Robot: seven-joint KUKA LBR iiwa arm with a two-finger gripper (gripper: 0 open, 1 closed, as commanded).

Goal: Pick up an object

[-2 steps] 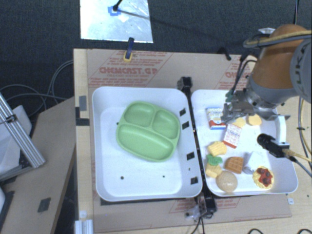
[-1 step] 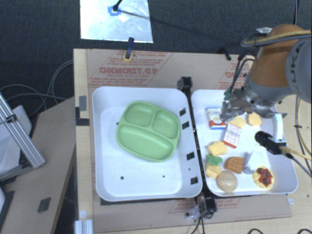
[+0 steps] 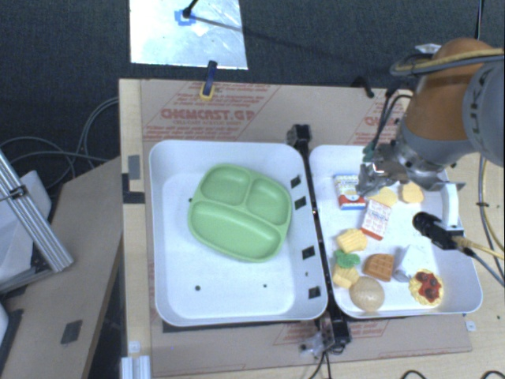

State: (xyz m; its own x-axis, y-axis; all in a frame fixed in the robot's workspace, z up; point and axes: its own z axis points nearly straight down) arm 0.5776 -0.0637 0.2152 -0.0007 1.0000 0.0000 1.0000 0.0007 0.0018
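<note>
1. The right white bin [image 3: 473, 290], at the surface's right side, is crowded with toy food.
2. The green divided plate [image 3: 241, 212] lies in the left bin [image 3: 170, 290], well apart.
3. The end effector [image 3: 369, 178] is poised just beside the red-and-white carton [image 3: 348, 191], toward the bin's far edge; its state cannot be told.
4. The patterned packet [image 3: 375, 219] and yellow pieces are crowded close.

Your bench beyond the bins
You see a cardboard sheet [image 3: 237, 109] beneath, a foil square [image 3: 188, 22] behind, and grey cables [image 3: 87, 133] at left
</note>
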